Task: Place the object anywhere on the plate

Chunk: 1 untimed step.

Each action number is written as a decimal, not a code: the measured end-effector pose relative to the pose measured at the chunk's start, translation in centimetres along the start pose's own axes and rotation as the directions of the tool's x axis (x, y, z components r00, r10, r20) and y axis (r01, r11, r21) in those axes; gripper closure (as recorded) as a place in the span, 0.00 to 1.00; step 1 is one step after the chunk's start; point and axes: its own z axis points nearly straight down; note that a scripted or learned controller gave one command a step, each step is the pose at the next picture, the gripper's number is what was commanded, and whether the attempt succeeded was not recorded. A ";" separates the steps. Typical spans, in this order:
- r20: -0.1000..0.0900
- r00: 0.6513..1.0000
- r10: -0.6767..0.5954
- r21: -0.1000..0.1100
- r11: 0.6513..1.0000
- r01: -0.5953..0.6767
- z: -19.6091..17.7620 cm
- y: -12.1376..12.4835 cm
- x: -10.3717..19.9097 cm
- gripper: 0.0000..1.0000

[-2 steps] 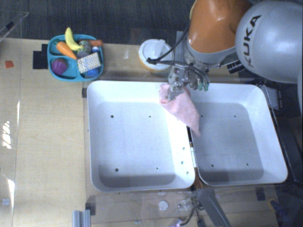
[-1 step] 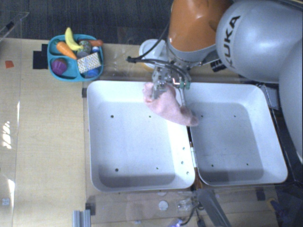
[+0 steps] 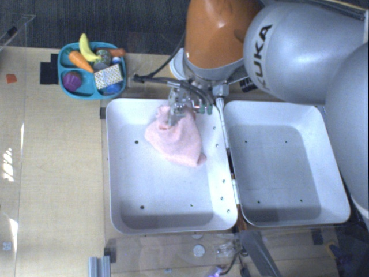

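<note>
Two white bins sit side by side on the wooden bench, and the arm looms over their far edge, by far the biggest thing in view: grey casing with an orange band above the wrist. It reaches in from the right and points down toward the back of the left bin. The right bin lies just beside it, their rims nearly touching along the middle.

Next in size is a pink cloth, crumpled in the far half of the left bin, nearer that bin's right wall. Its upper part rises in a small peak toward the pincer, which sits right on top of that peak; whether the pincer is released or clenched on the cloth I cannot tell, as the metal parts blur together.

Off on the bench, beyond the left bin's far left corner, rests a blue sectioned plate carrying a banana, a carrot, a purple item and a speckled block.
</note>
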 end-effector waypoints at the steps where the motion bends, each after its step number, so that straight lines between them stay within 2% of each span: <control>1: -0.002 1.000 0.001 0.000 1.000 -0.001 1.2 4.9 1.2 1.00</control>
